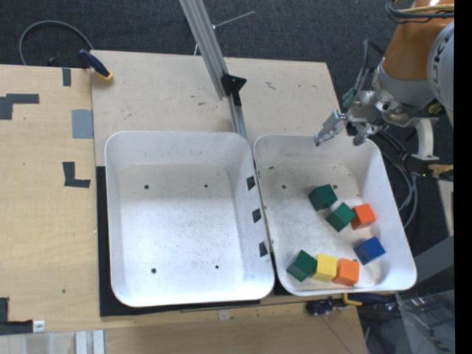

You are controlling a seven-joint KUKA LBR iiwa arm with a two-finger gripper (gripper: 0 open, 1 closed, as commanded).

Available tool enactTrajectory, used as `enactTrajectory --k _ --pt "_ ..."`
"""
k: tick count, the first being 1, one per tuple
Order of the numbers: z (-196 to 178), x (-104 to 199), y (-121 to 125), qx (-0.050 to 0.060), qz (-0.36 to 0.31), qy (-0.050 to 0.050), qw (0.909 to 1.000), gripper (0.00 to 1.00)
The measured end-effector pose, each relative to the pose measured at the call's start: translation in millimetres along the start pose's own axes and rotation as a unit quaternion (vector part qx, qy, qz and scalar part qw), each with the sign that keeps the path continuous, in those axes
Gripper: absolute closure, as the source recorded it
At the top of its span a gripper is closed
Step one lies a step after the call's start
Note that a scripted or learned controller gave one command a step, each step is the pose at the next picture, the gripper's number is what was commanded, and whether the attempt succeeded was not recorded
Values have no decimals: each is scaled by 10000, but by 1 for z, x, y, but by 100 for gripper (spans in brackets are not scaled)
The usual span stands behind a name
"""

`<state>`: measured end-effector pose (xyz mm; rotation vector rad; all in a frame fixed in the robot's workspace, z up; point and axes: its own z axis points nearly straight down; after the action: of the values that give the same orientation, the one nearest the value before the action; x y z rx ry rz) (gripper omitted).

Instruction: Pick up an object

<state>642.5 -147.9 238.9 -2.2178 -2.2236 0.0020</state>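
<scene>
L bin [125,169] sits centre-left of frame. R bin [389,192], lower right, has 7 blocks: green [301,265], yellow [325,266], orange [346,271] in a touching row near bottom edge; two dark green blocks [331,207] w/ an orange one [363,214] mid-bin; blue [369,250] btwn. Gripper [344,130] upper right, over bin's top rim, fingers apart, nothing btwn them.

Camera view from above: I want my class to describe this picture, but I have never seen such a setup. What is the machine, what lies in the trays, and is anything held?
One fixed camera looks down at a slant on a wooden bench. The grey and orange robot arm reaches in from the right; its end effector hovers at the far rim of the right shallow white bin, holding nothing visible. That bin contains seven small cubes: three green, two orange, one yellow, one blue. The left shallow white bin sits beside it.
</scene>
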Motion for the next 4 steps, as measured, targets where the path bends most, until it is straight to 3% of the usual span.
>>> enactTrajectory --k 1,3,4 --pt "0 0 0 1 1 -4 10000 0" --pt "119 7 14 29 -3 -2 10000 0" --pt "149 8 13 18 -3 -4 10000 0"
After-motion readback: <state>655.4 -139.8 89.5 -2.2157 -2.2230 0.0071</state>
